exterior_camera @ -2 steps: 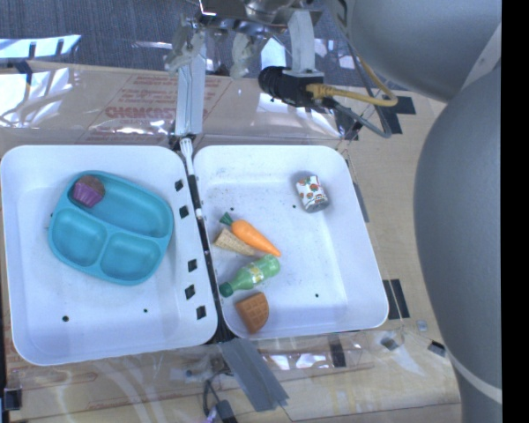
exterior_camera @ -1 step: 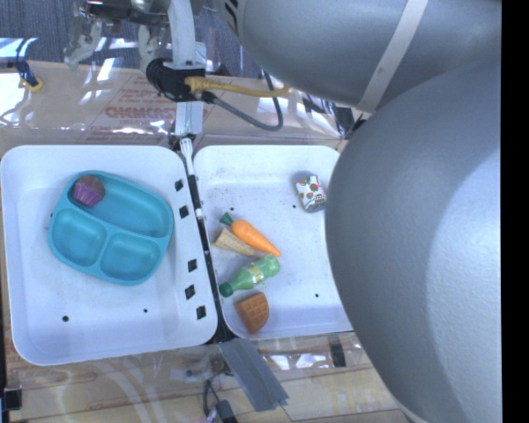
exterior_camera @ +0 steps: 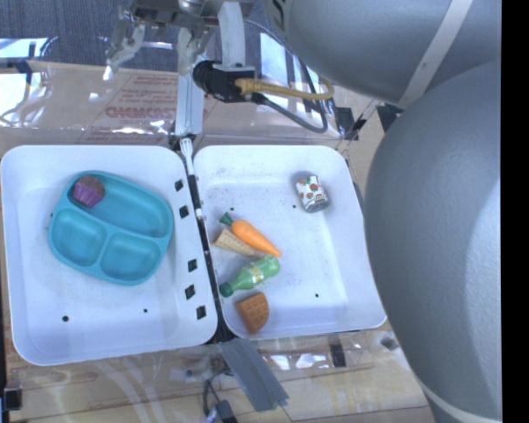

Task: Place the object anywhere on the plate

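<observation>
A blue divided plate point(exterior_camera: 123, 236) lies in the left bin point(exterior_camera: 35, 324). A small purple object point(exterior_camera: 89, 190) rests in the plate's far left compartment. My gripper point(exterior_camera: 156, 49) is high at the top of the view, beyond the far rims of both bins and above the clear panel there. Its two pale fingers point(exterior_camera: 123, 42) stand apart with nothing between them. The arm's grey bulk covers the right side of the view.
The right bin point(exterior_camera: 335, 263) holds an orange carrot point(exterior_camera: 253, 234), a tan wedge point(exterior_camera: 231, 244), a green bottle point(exterior_camera: 251, 276), a brown bread piece point(exterior_camera: 253, 311) and a small can point(exterior_camera: 311, 193). A ridge point(exterior_camera: 192, 245) separates the bins.
</observation>
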`<state>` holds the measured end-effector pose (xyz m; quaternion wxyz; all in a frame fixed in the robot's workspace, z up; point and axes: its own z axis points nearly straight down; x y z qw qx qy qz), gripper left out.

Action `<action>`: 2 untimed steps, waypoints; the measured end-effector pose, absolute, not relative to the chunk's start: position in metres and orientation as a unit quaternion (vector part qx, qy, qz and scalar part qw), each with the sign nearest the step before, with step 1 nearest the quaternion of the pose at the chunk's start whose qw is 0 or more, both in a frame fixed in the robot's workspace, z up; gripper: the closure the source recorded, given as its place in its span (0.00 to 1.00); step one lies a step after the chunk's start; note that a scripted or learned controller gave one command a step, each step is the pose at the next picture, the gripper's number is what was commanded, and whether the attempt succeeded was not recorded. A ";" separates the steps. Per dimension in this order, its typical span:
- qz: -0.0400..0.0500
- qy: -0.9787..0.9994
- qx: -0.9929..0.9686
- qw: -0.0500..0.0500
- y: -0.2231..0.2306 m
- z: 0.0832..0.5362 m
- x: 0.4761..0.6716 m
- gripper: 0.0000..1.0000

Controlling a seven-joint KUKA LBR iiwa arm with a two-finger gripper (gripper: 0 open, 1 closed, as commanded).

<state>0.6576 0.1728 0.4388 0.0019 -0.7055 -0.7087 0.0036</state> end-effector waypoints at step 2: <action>0.007 -0.711 -0.703 0.003 0.168 0.354 0.656 0.00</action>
